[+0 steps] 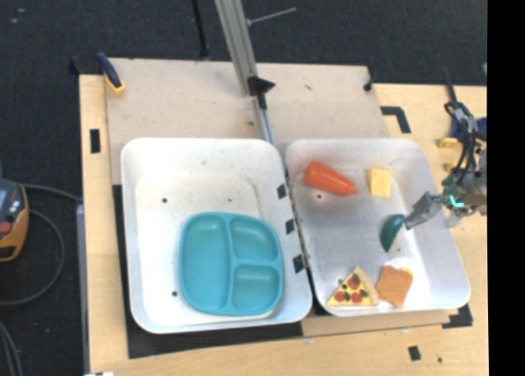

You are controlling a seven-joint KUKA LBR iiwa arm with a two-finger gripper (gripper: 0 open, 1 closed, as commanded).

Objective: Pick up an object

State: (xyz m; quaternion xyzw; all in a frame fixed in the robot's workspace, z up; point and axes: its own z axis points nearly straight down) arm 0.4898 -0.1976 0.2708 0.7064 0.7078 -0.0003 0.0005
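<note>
The jaws (426,207) reach in at the frame's right edge, over the right bin (426,153); whether they are open cannot be told. A green piece (391,232) lies just beside them, carrot (330,178) and cheese (379,182) above, pizza (353,290) below. A glancing descent could nudge the green piece aside.
</note>
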